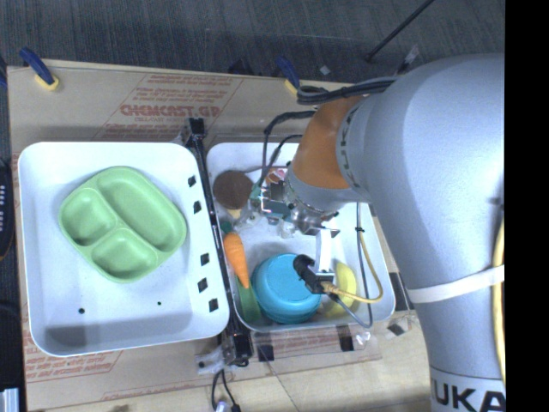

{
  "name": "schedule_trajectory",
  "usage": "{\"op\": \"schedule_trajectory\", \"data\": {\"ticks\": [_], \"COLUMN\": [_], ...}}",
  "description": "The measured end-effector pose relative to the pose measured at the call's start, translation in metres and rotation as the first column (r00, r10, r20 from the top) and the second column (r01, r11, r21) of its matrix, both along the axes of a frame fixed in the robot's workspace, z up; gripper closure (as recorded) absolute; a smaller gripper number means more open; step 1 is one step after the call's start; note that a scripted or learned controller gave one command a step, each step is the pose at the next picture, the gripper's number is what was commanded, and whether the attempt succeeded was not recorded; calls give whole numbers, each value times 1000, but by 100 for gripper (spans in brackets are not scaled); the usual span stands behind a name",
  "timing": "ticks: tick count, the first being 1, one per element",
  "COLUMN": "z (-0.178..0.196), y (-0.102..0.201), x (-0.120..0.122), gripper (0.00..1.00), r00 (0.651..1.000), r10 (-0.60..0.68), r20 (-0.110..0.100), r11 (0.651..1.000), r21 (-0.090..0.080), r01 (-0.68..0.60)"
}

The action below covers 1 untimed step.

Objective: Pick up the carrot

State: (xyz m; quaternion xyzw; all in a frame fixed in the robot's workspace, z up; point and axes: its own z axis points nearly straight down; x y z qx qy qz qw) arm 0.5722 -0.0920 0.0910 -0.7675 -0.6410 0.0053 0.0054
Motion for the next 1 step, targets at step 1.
{"op": "schedule_trajectory", "data": {"ticks": [1], "z": [9], "y": [1], "x": [0], "gripper": [100], "r00": [1000], "r10": [8], "r20": [-7], "r11": [1000], "r21": [2], "r01": [-8]}}
